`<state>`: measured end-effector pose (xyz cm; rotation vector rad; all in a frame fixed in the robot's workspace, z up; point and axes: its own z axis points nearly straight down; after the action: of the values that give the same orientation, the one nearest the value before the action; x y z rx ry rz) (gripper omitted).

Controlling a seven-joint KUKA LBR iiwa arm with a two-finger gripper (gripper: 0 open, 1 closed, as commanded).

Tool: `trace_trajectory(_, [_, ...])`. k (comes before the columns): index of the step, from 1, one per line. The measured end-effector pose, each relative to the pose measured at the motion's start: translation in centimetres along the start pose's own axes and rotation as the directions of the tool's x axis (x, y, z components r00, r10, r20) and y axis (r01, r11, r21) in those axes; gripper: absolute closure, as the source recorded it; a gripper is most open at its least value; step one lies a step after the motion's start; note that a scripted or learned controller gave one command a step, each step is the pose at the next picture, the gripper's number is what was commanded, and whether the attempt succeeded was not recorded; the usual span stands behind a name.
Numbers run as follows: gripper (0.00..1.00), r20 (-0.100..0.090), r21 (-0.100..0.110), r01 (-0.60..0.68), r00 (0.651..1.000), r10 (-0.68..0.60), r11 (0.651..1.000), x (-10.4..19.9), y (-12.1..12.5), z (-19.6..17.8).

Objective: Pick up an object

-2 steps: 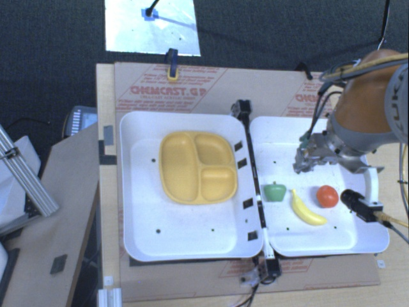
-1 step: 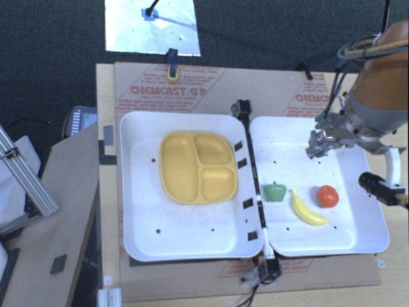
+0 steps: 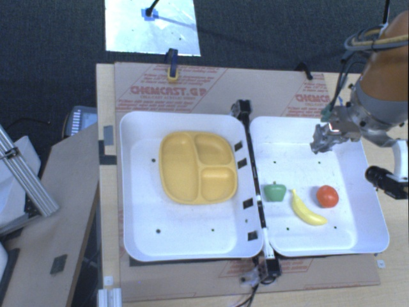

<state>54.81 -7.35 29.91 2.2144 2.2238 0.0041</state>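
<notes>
The right bin (image 3: 358,235) holds three toy foods in its near half: a green pepper (image 3: 275,192), a yellow banana (image 3: 307,210) and a red tomato (image 3: 327,196). My gripper (image 3: 321,142) hangs over the far right part of that bin, above and behind the tomato, clear of all three. Nothing shows between its tips.
The left bin (image 3: 137,235) carries a yellow divided plate (image 3: 197,167) in its middle. A black clip strip (image 3: 250,171) joins the two bins. A brown board (image 3: 211,88) lies under them, with a yellow clamp (image 3: 172,69) at its far edge.
</notes>
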Motion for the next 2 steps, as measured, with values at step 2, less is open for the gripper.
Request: trace_trajectory(2, [1.0, -0.002, 0.004, 0.005, 1.0, -0.005, 1.0, 11.1, -0.1, 4.3])
